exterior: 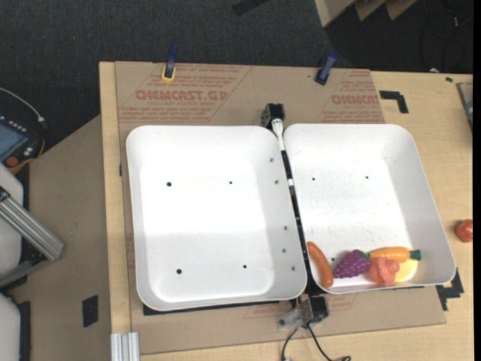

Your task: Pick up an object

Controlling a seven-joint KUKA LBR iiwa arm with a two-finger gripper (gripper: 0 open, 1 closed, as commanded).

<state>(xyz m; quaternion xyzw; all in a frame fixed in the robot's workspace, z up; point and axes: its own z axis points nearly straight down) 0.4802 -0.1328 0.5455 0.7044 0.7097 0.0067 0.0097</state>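
Dark floor surrounds my bench, which is topped with a printed brown board (248, 89) held by two blue clamps (171, 54). Two white bins sit touching side by side. The left bin (150, 201) shows its bare white floor. The right bin (421, 186), on the side the arm reaches from, holds the toys bunched along its near wall: an orange sausage (319, 264), purple grapes (352, 263), a carrot (392, 253) and a red piece (382, 271). I cannot tell whether the claw is released or clenched.

Dark carpet floor (113, 17) fills the upper frame; a cardboard-covered worktop (248, 89) sits below, with blue clamps (171, 57) on its far edge.
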